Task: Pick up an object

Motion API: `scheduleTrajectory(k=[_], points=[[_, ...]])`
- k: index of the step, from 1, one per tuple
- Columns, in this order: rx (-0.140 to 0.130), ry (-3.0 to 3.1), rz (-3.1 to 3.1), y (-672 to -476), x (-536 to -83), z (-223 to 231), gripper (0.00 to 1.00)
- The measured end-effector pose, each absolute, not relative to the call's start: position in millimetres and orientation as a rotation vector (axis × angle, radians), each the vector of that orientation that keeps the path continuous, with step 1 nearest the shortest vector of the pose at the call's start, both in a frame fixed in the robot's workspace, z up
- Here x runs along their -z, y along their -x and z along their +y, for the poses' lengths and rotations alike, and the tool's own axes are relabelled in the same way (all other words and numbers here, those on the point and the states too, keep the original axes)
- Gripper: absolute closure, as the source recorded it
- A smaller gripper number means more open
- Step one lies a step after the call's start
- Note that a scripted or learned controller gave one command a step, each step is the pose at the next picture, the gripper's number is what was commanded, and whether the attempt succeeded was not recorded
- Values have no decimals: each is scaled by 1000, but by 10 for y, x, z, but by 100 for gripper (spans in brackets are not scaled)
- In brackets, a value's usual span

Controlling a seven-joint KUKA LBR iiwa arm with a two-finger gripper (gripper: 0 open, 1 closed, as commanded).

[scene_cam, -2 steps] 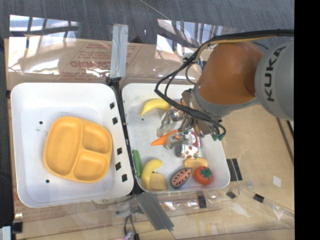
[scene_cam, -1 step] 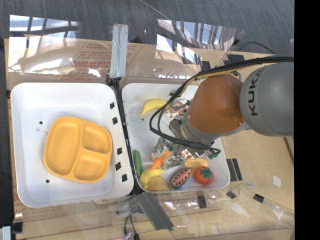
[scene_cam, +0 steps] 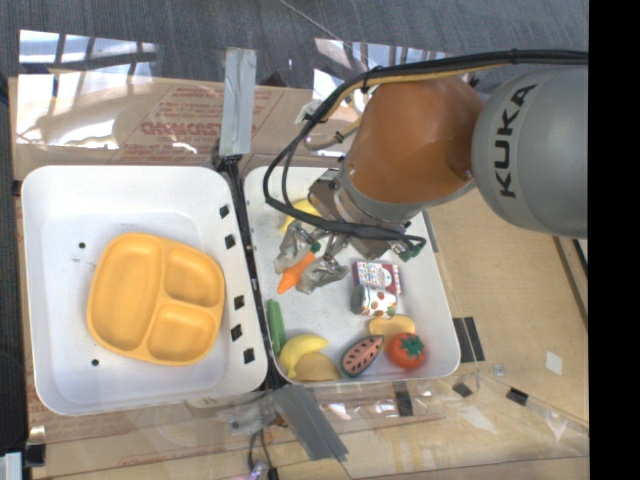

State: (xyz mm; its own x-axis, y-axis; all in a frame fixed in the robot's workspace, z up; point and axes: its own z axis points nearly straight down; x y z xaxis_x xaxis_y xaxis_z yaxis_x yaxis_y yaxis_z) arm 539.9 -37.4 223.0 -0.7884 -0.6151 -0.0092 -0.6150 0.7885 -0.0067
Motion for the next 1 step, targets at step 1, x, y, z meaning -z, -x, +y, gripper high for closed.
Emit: scheduleTrajectory(k=[1], points=[[-1, 1107, 2939, -5205, -2281, 67, 100]])
